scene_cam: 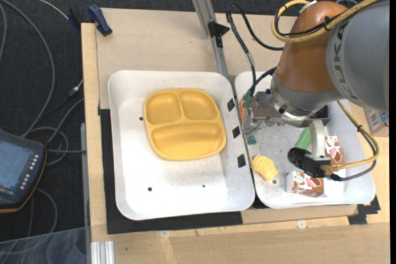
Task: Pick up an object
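We are looking down on a tan bench (154, 40) bearing two white bins. The left bin (130, 195), mid-frame, is holding a yellow divided plate (184, 123) with bare floor below it. The arm (334, 52) is crowding the right bin (272, 195); its gripper (250, 123) is hanging by the shared edge, and we cannot tell its finger spacing. A yellow toy (265, 167) is lying near that edge.

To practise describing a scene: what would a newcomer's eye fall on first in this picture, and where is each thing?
First the big grey and orange arm, reaching in from the right over the right bin. Next the yellow divided tray, lying flat in the left bin. Then the small yellow object near the right bin's left edge, below the gripper.
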Robot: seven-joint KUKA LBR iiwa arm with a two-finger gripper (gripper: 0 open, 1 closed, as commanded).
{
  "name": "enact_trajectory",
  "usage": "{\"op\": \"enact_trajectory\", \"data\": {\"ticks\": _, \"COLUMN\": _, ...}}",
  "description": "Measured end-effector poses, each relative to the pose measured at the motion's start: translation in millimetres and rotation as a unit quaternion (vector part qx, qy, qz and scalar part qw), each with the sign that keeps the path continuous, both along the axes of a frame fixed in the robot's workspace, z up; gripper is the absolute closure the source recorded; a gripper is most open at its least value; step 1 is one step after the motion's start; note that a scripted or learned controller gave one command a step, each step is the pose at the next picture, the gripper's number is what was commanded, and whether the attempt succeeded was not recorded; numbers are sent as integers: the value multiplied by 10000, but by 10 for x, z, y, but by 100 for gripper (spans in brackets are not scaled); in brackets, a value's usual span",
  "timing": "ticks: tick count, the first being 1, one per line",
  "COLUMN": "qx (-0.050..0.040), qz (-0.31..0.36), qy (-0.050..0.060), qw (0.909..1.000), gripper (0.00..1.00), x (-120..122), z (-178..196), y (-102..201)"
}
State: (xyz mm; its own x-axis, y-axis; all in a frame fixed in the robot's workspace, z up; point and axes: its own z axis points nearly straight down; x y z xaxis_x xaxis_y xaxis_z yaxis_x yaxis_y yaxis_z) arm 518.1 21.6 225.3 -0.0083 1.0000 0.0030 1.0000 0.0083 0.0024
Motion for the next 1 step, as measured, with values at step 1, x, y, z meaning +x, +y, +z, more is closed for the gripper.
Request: {"op": "enact_trajectory", "data": {"ticks": 1, "qx": 0, "qz": -5, "qy": 1, "qw": 10000, "gripper": 100, "x": 84, "z": 129, "y": 514}}
